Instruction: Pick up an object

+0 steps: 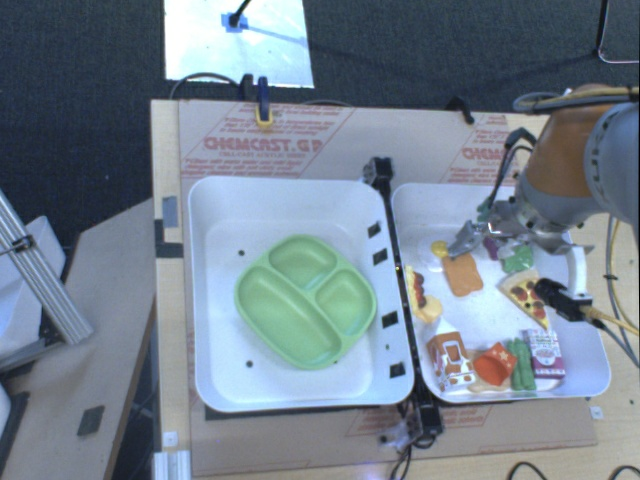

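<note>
Camera view: nothing is seen lifted yet. The gripper [466,240] is lowered into the right bin [600,368], just above the orange slab [464,275]; whether it is closed cannot be told. Grasping and lifting remain.

Two bins side by side on the bench, arm entering from three o'clock.

The left bin [210,268] holds a divided plate [305,300] at its centre. In the right bin [590,368], the gripper [470,238] hangs at twelve o'clock, a pizza slice [527,296] lies toward three, and a small carton [450,360] sits at seven.
</note>
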Robot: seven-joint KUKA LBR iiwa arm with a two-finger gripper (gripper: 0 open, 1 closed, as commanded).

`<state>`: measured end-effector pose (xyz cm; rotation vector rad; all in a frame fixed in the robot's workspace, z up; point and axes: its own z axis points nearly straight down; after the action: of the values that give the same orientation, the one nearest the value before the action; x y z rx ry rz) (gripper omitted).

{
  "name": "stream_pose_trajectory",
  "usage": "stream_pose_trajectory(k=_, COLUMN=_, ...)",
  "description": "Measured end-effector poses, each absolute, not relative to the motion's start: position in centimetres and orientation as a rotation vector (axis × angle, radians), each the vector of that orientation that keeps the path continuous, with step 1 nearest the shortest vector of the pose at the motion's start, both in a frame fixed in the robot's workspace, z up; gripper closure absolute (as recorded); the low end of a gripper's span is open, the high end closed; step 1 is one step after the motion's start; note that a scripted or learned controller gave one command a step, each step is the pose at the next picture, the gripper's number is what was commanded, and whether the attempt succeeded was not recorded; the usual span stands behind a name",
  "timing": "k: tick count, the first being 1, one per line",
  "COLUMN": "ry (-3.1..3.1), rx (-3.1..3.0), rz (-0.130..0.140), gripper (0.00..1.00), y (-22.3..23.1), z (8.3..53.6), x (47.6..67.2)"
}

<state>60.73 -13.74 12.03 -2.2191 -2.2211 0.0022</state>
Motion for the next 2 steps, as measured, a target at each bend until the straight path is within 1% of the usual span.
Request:
stream_pose_trajectory(k=1, ry=-2.223, rx=-2.219, rz=0.000, gripper=0.00, y=-13.7, z=8.3, x=60.8)
stream_pose_trajectory(k=2, ry=-2.227, rx=-2.223, rz=-0.007, gripper=1.00, y=-13.7, z=9.7, x=61.0)
